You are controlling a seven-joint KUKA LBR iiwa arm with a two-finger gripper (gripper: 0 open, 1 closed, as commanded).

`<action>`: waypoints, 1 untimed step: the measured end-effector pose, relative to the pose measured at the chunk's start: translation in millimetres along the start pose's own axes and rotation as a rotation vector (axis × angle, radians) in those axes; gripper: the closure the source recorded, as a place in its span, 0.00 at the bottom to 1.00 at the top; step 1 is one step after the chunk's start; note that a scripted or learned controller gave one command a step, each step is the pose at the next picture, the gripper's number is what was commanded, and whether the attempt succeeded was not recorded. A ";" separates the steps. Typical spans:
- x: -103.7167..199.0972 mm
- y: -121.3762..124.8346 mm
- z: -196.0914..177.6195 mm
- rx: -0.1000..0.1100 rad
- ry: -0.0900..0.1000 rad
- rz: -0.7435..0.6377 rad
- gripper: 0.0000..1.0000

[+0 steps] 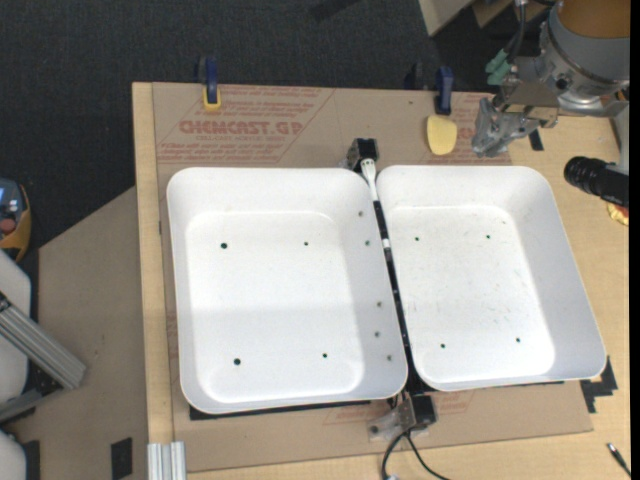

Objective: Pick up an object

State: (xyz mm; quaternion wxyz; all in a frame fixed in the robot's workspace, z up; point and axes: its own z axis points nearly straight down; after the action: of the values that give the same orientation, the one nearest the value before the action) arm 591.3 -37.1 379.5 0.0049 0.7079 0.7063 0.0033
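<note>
I see a brown board covering the table, printed in red along its far edge, with dark floor beyond. Two shallow white bins sit side by side on it: the left bin and the right bin. Two blue clamps grip the far edge. One pale yellow object lies on the board just beyond the right bin. The gripper hovers just right of it; I cannot tell how its fingers stand.

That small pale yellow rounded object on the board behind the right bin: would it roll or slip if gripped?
The small pale yellow rounded object looks smooth, so probably slippery. It seems light. Its rounded outline suggests it could roll or skid if the gripper nudges it.
</note>
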 end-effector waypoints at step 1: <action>39.7 38.9 94.2 0.017 0.003 -0.006 1.00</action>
State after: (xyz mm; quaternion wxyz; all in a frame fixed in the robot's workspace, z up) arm 631.4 2.3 285.7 -0.0021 0.7058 0.7084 -0.0014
